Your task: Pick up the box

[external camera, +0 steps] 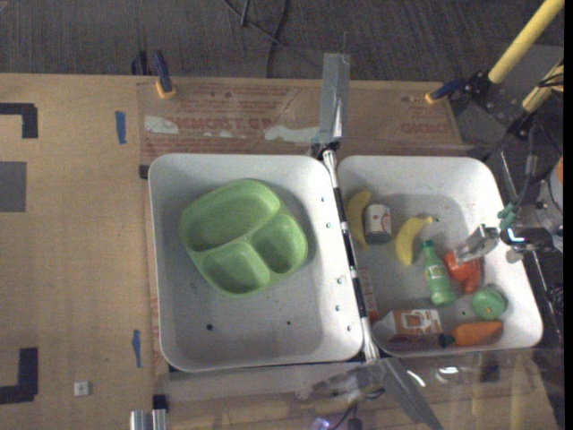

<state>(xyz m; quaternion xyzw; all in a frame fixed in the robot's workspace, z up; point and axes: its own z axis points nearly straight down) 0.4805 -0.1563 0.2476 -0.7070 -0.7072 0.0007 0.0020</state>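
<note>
The small orange-and-white carton box (414,322) lies by the right bin's (405,170) front edge. The gripper (479,240) hovers near the far-right side; its state I cannot tell. The approach is in hand: next, descend over the box.

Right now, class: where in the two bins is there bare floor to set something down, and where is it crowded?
Free: left bin floor around the green tray, widest along its near wall. Right bin: a bare strip along its far wall. Crowded: near wall, where box, bottle and carrot cluster.
</note>
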